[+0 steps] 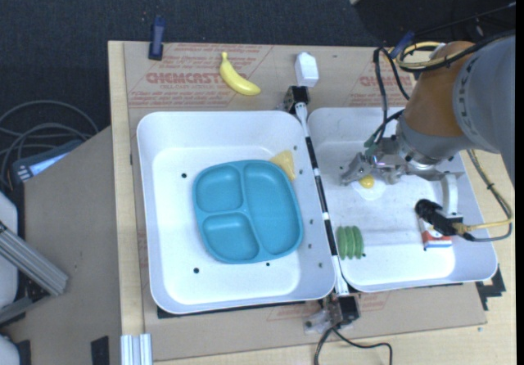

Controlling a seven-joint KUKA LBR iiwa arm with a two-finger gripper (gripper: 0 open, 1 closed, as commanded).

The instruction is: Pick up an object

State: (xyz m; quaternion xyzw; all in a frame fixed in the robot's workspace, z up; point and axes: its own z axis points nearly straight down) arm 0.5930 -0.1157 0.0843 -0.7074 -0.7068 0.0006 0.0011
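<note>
Yellow object (368, 184) near left edge of right bin (397, 267); tool (373, 173) over it, open-or-closed can't tell; approach step, next lower and grasp.

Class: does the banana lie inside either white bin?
No: the banana lies on the brown board, beyond the far rim of the bin that holds the blue tray.

You will find a small yellow object (367, 184) lying on the floor of the right bin (393, 265) (toward its rear). A green ridged object (350, 242) lies flat just beside that bin's left wall. A blue divided plate (246, 210) lies level in the left bin (168, 191).
</note>
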